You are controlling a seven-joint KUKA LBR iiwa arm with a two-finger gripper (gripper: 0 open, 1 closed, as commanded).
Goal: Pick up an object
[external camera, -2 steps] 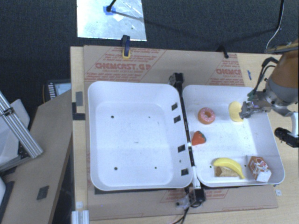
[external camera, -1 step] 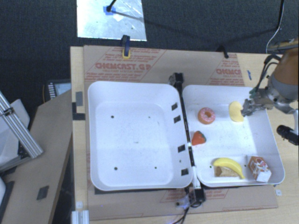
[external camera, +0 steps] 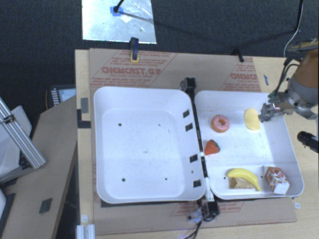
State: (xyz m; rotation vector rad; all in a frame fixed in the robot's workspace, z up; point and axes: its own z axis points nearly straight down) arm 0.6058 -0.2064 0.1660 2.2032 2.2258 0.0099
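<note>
Lemon [external camera: 252,119], pale yellow, lies in the upper right part of the right bin [external camera: 294,156], right beside the gripper [external camera: 265,112], which sits at its right edge at the frame's right side; whether they touch cannot be told. Its long axis runs roughly top to bottom in the frame. Whether the tool is clenched or released cannot be told from this view. Left of the lemon sits a pink doughnut [external camera: 220,123], below that a strawberry [external camera: 212,147]. Along the bin's lower edge lie a banana [external camera: 244,176], long axis left to right, and a small red-and-white carton [external camera: 276,179]. The left bin [external camera: 107,133] fills the frame's centre left.
</note>
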